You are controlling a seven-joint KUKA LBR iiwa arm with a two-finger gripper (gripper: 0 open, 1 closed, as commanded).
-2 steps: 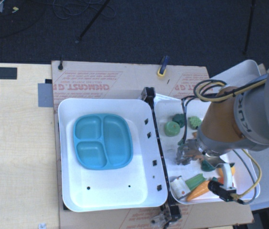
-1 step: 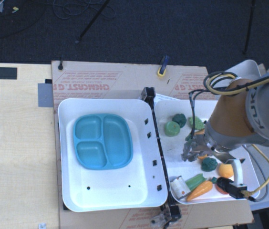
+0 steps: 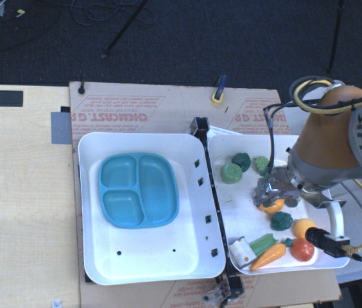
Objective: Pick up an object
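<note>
Camera view, from above at a slant. 2 shallow white bins sit side by side on a cardboard sheet. The left bin (image 3: 104,249) holds a blue plate (image 3: 138,190) with 3 compartments, smooth and glossy. The right bin (image 3: 232,226) holds small toy foods of moulded plastic. The arm (image 3: 328,140), grey with an orange band, reaches in from the right and carries the gripper (image 3: 272,194) low over the middle of the right bin, directly above a small orange piece (image 3: 272,205), which looks like the object in hand. Whether the pincer is released, clenched or grasping cannot be told from here, as the metal wrist hides the tips.

Around it lie a round light green piece (image 3: 232,172) and a knobbly dark green piece (image 3: 242,162) to the upper left, another dark green knobbly piece (image 3: 282,221) just below, and along the near wall a carrot (image 3: 268,256), a green pod (image 3: 262,243), a red tomato (image 3: 302,250) and a yellow fruit (image 3: 303,227).

To do the step well, the gripper should centre on the orange piece and close across its narrow width. The rounded, slick plastic may squirt sideways, and the dark green neighbour sits near enough to be nudged.
</note>
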